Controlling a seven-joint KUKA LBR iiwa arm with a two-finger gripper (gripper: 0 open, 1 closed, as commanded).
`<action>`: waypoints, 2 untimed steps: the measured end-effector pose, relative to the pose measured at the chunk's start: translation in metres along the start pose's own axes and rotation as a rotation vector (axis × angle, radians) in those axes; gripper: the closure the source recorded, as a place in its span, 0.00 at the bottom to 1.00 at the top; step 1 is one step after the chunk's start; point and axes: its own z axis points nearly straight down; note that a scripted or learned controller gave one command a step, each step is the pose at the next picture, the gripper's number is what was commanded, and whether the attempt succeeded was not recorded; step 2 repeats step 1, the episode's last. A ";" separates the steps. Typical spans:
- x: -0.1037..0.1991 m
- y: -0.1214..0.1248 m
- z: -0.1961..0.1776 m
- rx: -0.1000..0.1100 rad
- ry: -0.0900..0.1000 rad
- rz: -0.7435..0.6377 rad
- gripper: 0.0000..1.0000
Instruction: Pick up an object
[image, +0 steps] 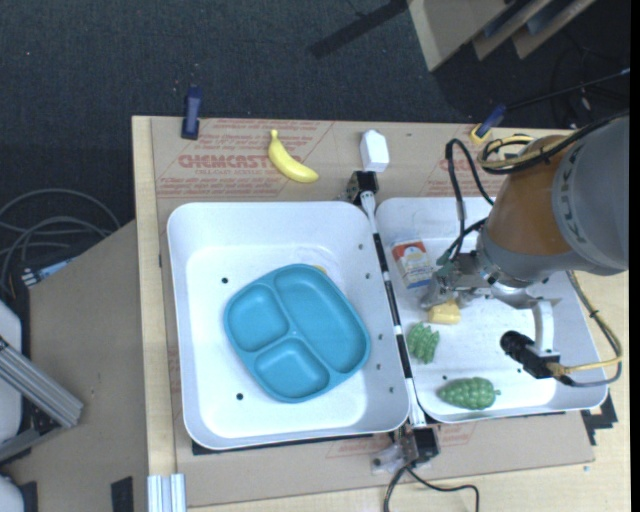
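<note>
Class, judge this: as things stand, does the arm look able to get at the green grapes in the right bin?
Probably yes: the green grapes lie uncovered near the right bin's front wall, below the claw.

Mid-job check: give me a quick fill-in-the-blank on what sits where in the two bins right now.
1. The blue divided plate lies in the ____ bin of the camera view.
2. The banana lies outside both bins, on the ____.
3. The blue plate has ____ compartments.
4. The end effector hovers over the right bin, close to a small ____ item.

Missing words: left; bench; three; yellow
</note>
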 end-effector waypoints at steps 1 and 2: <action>0.058 0.011 -0.116 -0.002 0.000 -0.003 1.00; 0.058 0.011 -0.116 -0.002 0.000 -0.003 1.00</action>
